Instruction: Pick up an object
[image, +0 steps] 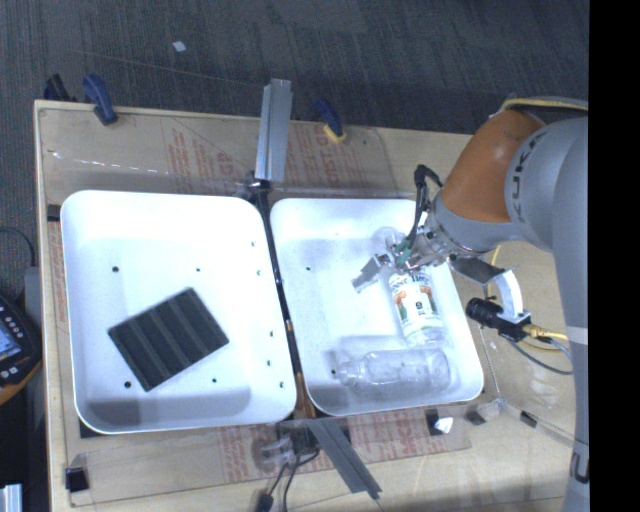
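My gripper (378, 266) hangs low over the right bin (310, 232), in its back right part, with the grey and orange arm coming in from the right. Just in front of it and to its right lies a white bottle (416, 305) with a green and orange label, its top end right up against the gripper. A clear plastic bottle (394, 367) lies on its side along the right bin's front wall. In the left bin (90, 215) a flat black ribbed slab (167, 337) rests at a slant.
A dark divider rail (280, 300) runs between the two bins. Blue clamps (98, 98) sit on the bench's back edge and a grey metal post (272, 130) stands behind the bins.
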